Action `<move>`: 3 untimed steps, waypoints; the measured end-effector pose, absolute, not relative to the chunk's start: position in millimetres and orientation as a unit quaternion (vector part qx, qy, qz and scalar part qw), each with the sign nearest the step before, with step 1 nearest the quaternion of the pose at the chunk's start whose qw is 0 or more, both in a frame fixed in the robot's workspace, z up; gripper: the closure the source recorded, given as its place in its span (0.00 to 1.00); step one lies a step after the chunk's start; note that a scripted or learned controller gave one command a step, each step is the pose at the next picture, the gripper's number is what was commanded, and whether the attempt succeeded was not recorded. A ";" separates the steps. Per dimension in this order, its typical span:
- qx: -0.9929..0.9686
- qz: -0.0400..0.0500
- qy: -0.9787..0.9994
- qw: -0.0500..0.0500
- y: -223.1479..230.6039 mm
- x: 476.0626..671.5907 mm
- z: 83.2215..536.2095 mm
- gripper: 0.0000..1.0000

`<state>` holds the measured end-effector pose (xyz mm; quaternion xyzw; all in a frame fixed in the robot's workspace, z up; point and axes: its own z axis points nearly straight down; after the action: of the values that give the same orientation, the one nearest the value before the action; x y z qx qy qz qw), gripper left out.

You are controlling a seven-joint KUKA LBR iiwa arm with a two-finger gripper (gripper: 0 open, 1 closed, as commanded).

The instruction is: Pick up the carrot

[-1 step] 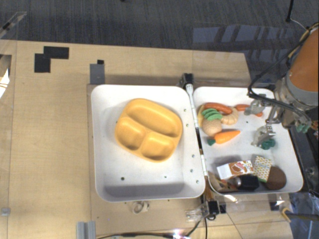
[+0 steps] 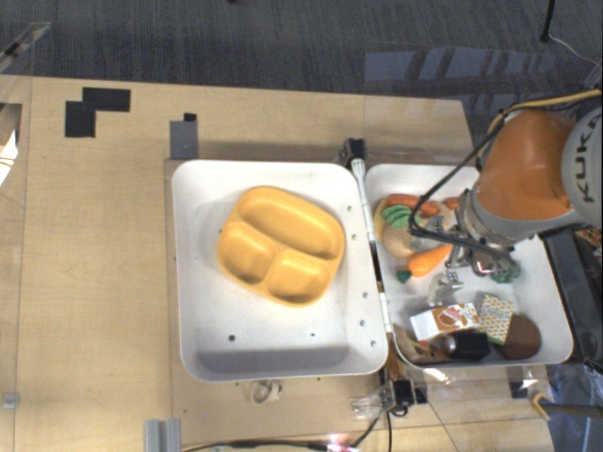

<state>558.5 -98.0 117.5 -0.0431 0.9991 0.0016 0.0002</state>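
My arm [image 2: 532,172] comes in from the right and hangs over the right bin [image 2: 556,290]; its grey wrist and orange band cover much of that bin's upper half. My gripper [image 2: 464,264] sits low in the middle of the bin, just beside the carrot [image 2: 430,260]; whether it is open or closed I cannot tell.

The carrot lies on the bin floor, left of my gripper, close to the wall shared with the left bin [image 2: 188,252]; it is a short orange taper, thick end towards my gripper, thin end pointing down-left to a small green tip.

Room is tight here; a green and orange toy [image 2: 400,210] and a pale rounded piece [image 2: 396,243] crowd the carrot from above; a small printed box [image 2: 443,320], a black item [image 2: 468,347] and a brown rounded thing [image 2: 521,337] fill the lower edge. A little bare white floor lies directly below the carrot.

The left bin has a yellow divided tray [image 2: 281,243] near its middle, with bare floor all round it.
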 end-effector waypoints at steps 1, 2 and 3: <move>0.051 -0.004 0.998 0.036 -101.5 536.7 113.3 0.00; 0.312 0.002 0.950 0.006 -86.9 580.5 102.1 0.00; 0.435 0.002 0.900 0.005 -87.1 585.3 89.0 0.00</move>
<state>585.3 -87.1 89.0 0.4354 0.9002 0.0017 0.0051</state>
